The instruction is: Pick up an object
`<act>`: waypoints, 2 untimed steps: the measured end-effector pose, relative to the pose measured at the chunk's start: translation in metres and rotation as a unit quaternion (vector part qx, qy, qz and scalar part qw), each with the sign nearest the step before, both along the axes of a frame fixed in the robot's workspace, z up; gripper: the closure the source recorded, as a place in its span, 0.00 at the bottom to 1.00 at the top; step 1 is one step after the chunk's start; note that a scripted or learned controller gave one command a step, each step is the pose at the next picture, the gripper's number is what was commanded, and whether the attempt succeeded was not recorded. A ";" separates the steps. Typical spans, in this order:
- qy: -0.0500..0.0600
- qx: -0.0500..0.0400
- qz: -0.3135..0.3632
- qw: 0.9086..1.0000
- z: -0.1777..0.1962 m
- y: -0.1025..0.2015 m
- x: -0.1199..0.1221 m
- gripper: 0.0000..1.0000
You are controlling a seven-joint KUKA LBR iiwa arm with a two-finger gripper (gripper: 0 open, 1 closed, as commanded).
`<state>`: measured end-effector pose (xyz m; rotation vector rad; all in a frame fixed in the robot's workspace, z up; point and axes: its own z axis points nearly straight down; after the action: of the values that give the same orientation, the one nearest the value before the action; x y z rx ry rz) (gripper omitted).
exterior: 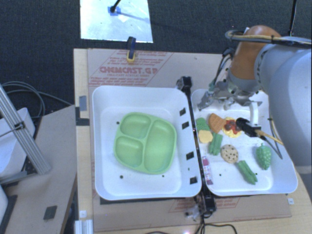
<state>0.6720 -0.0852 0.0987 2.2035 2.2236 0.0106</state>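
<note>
The right bin (282, 182) holds several toy foods. They are an orange piece (217, 122), a yellow-and-red slice (232, 127), a yellow piece (205, 137), a green pickle (215, 144), a cookie (229, 153), green grapes (263, 156) and a green pod (246, 171). My gripper (210, 99) hangs over the bin's far left corner, just beyond the orange piece. It sits below the orange wrist band (251, 52). I see nothing held in it.
The left bin (105, 179) carries a green divided plate (145, 142). A black-clipped divider (191, 130) runs between the bins. A cardboard sheet (126, 69) lies under both, with a yellow-and-blue clamp (130, 50) at its far edge.
</note>
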 end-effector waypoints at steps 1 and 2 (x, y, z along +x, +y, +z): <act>0.003 0.001 -0.004 1.000 -0.012 -0.003 -0.043 0.00; 0.002 0.001 -0.004 1.000 -0.001 -0.003 -0.041 1.00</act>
<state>0.6312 -0.0887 0.0974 2.2144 2.2182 0.0073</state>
